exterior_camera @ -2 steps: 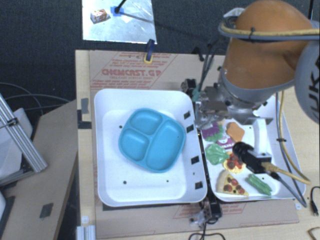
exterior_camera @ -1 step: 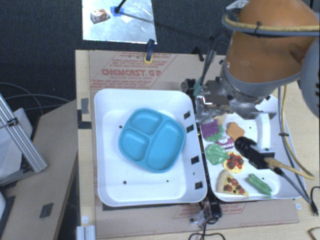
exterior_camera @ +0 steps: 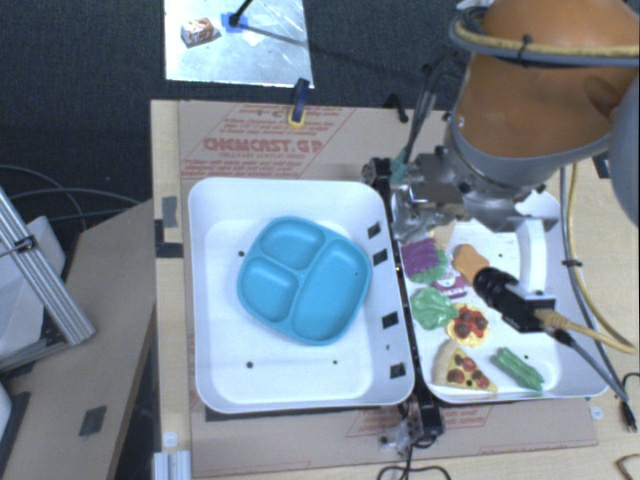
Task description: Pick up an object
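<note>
The big grey and orange robot arm (exterior_camera: 540, 78) reaches over the far part of the right white bin (exterior_camera: 553, 383), and its metal gripper (exterior_camera: 415, 206) hangs low by the bin's far left corner, close to the wall that splits the two bins. I cannot tell if the gripper is open or closed, because the arm covers much of it, and no toy shows inside it. Just below the gripper lies a purple toy bunch of grapes (exterior_camera: 422, 259), which looks like the nearest thing to grab. Near it, toward the middle of the bin, are an orange toy roll (exterior_camera: 468, 259), a green leafy toy (exterior_camera: 432, 307), a small round toy pizza (exterior_camera: 469, 325), a toy pizza slice (exterior_camera: 462, 368) by the near edge, and a green toy bean pod (exterior_camera: 519, 367) by the near right corner. A black tube with a yellow cable (exterior_camera: 510, 302) lies across the middle of that bin. The left white bin (exterior_camera: 290, 196) holds a blue plastic plate with three parts (exterior_camera: 303, 279) in its middle. It looks like the arm is in the step of going down to grab. Next it would need to sit right over one toy, squeeze it, and lift straight up without bumping the bin wall.
</note>
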